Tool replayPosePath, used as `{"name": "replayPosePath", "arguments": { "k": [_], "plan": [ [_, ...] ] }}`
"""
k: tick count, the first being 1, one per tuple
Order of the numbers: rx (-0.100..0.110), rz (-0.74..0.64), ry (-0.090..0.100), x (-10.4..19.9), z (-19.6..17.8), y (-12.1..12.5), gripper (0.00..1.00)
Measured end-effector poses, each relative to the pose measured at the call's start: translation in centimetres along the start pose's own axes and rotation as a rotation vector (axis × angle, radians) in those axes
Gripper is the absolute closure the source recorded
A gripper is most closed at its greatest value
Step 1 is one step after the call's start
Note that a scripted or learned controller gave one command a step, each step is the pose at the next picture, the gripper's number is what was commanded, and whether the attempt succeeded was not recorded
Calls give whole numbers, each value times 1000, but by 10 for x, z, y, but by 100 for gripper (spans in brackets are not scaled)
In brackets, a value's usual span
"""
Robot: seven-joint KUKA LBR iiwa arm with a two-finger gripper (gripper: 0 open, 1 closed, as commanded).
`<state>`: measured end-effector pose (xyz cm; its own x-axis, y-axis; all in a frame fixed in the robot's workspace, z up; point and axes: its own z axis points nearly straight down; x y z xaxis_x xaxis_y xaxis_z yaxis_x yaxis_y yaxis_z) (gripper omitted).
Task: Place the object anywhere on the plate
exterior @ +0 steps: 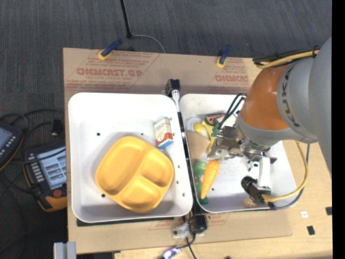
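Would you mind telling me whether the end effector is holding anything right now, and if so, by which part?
It cannot be told. The end effector sits low in the right bin, close to the carrot, but the wrist hides whether anything is gripped.

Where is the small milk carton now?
The small milk carton stands in the left bin, near its right wall, just beyond the yellow plate.

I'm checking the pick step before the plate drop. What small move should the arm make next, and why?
Probably a short descent onto the toy carrot, then close. The gripper sits in the right bin just above the carrot's upper end, and nothing visible sits between its fingers. The yellow plate waits in the left bin, with a small carton beside it.
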<state>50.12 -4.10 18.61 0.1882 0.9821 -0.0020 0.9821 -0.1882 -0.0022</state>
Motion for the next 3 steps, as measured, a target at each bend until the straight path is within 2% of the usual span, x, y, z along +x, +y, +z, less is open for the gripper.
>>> {"name": "replayPosePath", "arguments": {
  "k": [1,2,3],
  "plan": [
    [0,0,0,0,0,0,0],
    [-1,-489,1,8,2,-20,0],
    [0,-488,1,8,-7,-20,100]
  ]
}}
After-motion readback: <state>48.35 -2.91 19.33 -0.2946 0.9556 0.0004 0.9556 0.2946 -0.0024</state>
